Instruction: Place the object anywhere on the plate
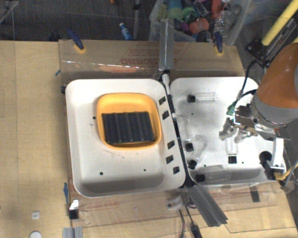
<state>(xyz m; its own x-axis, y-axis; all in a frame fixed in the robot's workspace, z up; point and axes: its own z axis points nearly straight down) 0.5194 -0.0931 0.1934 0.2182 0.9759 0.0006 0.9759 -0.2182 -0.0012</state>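
Bench (25, 133) wood lies nearest, and on it sit the two white bins side by side, the left bin (84, 177) and the right bin (248, 170) meeting at a dark divider that runs away from the camera. In the left bin sits the plate (102, 105), a rounded yellow-orange dish, and a dark block (127, 127) lies flat on it, inside the rim and roughly centred. The block looks rectangular, near black, with parallel ridges running along its top; it looks rigid and rests level, with no edge hanging over the rim. If this block is the task's object, as I judge it to be, the placing looks done and only a clear retreat of the arm is left. Across the divider, the right bin holds a few clear pieces (201, 98) with small black ends, scattered and hard to make out against the white floor. The gripper (234, 135) hangs over the middle of that right bin, well apart from the plate, below the grey wrist and its orange band (285, 78); whether it is wide or narrow I cannot tell, and nothing can be seen held in it. Farther back lies a brown board (114, 58) behind the bins, and beyond it a clear tub of colourful toys (196, 6).
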